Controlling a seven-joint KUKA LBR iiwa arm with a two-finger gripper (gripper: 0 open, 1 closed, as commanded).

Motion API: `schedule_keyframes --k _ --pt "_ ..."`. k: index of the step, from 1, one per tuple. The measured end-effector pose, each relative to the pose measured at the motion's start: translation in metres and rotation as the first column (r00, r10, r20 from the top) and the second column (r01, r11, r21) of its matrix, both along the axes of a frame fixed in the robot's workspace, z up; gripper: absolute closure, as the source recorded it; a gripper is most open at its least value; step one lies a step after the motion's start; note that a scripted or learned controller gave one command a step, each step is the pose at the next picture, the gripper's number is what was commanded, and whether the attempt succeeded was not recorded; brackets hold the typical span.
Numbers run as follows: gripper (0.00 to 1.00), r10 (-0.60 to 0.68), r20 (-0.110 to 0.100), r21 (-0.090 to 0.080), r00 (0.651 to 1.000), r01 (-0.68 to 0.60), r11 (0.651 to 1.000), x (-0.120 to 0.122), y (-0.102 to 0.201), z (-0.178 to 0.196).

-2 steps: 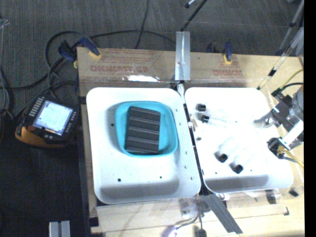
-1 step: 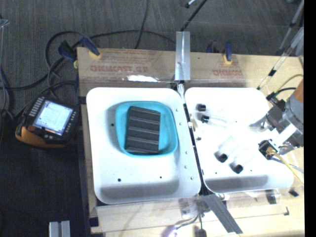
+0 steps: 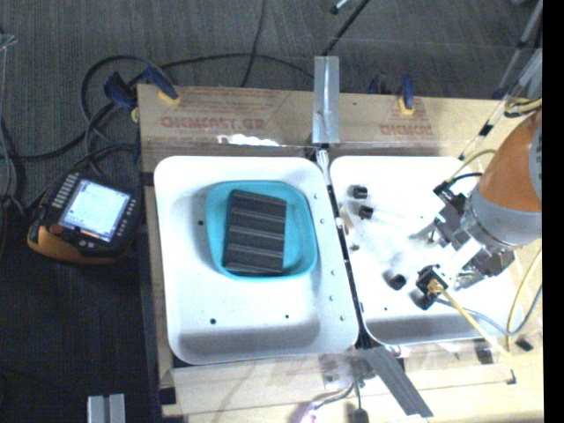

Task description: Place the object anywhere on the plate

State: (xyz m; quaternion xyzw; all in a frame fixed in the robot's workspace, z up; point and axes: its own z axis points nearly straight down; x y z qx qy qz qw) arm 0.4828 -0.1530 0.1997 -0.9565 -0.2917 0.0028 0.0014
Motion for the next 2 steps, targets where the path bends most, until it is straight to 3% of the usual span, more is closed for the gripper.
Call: schedule_keyframes --k 1,2 --pt "0.00 -0.015 0.001 -0.002 1.000 0.015 1.000 0.000 -0.063 0.006" --pt "0.00 -0.081 0.001 0.000 0.997 0.081 0.997 0.000 -0.049 0.012"
